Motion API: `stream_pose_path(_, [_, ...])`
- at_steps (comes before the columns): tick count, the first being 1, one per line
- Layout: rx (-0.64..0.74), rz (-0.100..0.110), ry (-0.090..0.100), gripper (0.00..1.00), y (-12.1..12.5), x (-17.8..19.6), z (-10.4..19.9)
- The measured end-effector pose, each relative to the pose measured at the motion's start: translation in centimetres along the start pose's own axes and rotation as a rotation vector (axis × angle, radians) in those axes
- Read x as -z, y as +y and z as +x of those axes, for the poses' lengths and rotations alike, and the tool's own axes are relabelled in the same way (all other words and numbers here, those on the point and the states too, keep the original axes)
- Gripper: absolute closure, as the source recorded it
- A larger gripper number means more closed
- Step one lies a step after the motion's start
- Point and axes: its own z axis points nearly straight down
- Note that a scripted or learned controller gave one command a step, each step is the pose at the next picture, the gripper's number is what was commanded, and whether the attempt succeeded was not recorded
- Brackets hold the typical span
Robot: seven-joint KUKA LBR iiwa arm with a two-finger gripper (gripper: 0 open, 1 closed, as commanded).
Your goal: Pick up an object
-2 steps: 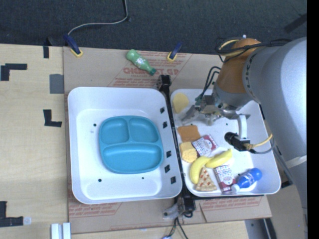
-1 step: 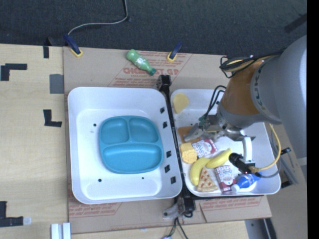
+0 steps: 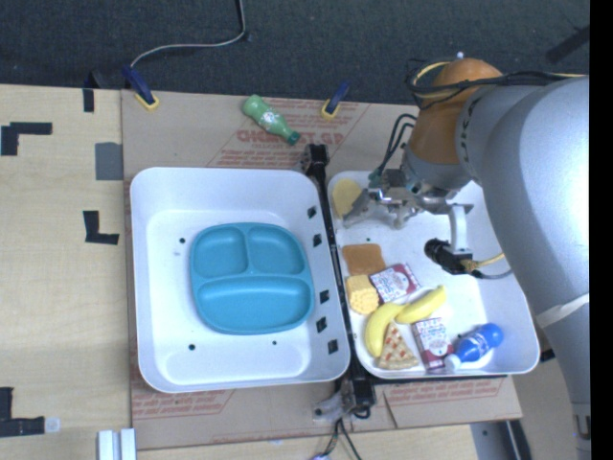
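Claw: we see the metal two-finger gripper [image 3: 375,202] above the right white bin [image 3: 498,300] (opening unclear).
Left bin: smooth blue plastic divided plate [image 3: 253,277].

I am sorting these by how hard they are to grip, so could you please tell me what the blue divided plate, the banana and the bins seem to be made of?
Blue divided plate: looks like moulded plastic, matt to slightly glossy, one even colour with soft rounded ridges.
Banana: probably a plastic toy, uniformly bright yellow and smooth.
Left bin and right bin: seemingly thin white plastic, smooth, with rounded corners.
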Motion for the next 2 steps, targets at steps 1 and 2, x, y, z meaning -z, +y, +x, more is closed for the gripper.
stream_pose_path(1, [-0.001,0.002,0.0,0.0,-5.8,-0.3,-0.6])
stream_pose_path(2, [-0.001,-0.004,-0.001,0.0,-13.1,-0.5,-0.4])
